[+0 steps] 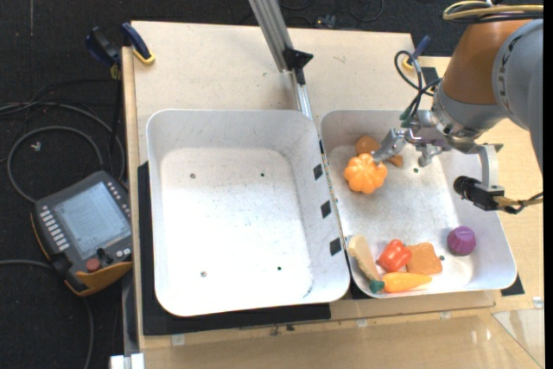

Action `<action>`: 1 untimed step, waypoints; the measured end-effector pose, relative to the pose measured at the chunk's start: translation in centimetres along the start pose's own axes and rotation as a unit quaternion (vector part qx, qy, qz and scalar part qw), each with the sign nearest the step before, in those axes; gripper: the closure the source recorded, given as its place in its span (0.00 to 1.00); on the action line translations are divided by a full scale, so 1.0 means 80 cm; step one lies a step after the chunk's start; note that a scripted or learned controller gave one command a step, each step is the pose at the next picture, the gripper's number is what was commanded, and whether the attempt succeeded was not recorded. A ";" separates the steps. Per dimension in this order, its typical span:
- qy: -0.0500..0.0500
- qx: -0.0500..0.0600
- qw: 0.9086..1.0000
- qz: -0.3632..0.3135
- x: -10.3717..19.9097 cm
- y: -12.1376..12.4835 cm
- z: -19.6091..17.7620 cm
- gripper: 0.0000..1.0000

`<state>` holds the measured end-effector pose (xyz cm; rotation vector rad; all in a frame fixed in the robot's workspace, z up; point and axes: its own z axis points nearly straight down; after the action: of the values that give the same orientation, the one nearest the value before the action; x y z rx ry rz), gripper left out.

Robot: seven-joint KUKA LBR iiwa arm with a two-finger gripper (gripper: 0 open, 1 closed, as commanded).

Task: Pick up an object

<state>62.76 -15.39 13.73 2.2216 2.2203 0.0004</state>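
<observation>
1. Sitting side by side on the bench (363,56) are two shallow white bins: the left bin (164,130) and the right bin (497,268).
2. The right bin holds the toys: an orange pumpkin (365,174) near its far left part, a smaller orange-brown piece (370,144) just behind it, a purple ball (461,240) near the right wall, and a cluster along the near edge.
3. That cluster counts four things: a red pepper (394,255), an orange block (425,258), a carrot (404,281) and a pale beige piece (362,254), all touching or just beside one another.
4. In all, seven toys lie in the right bin.
5. The gripper (386,150) reaches in from the right, its tip at the pumpkin's upper right edge; whether its fingers stand apart or together cannot be told, nor whether they touch the pumpkin.
6. The orange-brown piece is partly hidden by the gripper, so its shape is unclear; the arm (488,69) is cut off at the right edge.
</observation>
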 end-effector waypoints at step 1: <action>0.000 0.002 1.000 0.000 0.001 -0.001 0.056 0.00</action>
<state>62.72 -15.31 9.27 2.2229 2.2229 -0.0032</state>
